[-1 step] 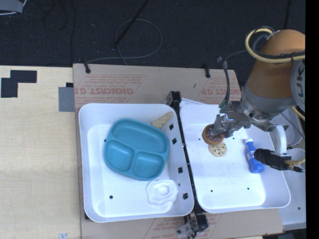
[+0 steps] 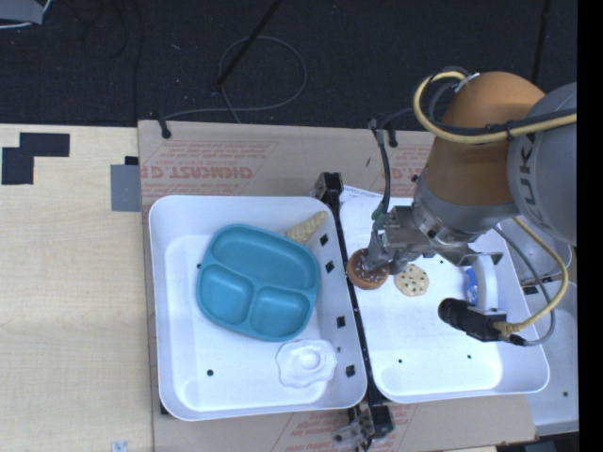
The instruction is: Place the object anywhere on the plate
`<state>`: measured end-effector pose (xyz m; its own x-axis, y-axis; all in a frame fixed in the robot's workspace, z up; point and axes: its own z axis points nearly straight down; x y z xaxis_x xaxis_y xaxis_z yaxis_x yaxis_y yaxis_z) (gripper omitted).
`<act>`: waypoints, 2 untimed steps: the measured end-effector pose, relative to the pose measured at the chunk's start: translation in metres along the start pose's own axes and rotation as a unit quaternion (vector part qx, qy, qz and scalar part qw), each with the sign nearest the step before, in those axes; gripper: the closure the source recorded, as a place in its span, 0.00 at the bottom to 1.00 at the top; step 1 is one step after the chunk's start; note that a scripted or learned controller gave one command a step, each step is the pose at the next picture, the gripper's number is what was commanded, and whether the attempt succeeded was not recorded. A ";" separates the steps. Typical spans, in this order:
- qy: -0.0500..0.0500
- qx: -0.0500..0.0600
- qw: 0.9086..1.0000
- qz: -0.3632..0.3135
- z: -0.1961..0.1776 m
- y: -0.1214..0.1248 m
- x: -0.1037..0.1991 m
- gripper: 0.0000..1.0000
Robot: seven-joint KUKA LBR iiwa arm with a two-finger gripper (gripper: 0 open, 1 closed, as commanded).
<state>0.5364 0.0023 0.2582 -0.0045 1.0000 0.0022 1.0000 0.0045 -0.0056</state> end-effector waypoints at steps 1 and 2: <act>-0.001 0.000 1.000 0.001 0.018 -0.010 0.045 1.00; -0.001 0.001 1.000 0.001 0.031 -0.015 0.088 1.00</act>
<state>0.5209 0.0906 0.2277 -0.0035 1.0000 0.0008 1.0000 0.0035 -0.0072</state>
